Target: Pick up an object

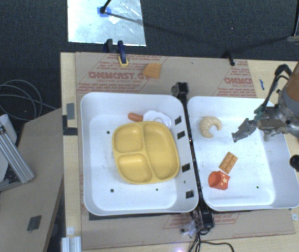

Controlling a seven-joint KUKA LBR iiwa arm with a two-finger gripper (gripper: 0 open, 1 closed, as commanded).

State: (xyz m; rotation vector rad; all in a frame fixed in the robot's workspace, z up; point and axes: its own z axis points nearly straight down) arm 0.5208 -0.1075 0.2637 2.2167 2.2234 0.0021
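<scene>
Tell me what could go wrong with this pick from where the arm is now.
The gripper hangs over bare floor of the right bin, between the croissant and the orange block; closing there would likely catch nothing. The block and the red piece lie close together, so a grab at one might knock the other. The croissant's curved shape could slip out.
</scene>
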